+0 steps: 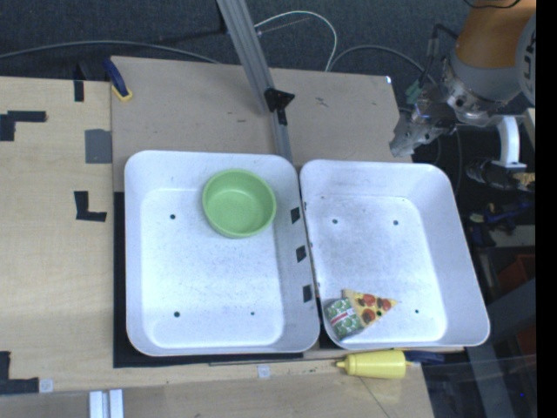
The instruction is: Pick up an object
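Gripper (407, 140): above right bin's (435, 181) far rim, jaw state cannot be told; nearest pickable, toy pizza slice (372, 304), near-left corner beside crumpled packet (343, 318); approach centred, descend vertically.

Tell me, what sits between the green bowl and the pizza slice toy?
The bins' adjoining rims; otherwise bare white floor between green bowl and pizza slice toy.

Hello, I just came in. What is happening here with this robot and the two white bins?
A grey and orange robot arm is set to pick up an object. Its hand hovers above the bench past the far right corner of the right bin, not touching anything. A green bowl sits in the left bin. A toy pizza slice and a small green packet lie near the right bin's front left corner.
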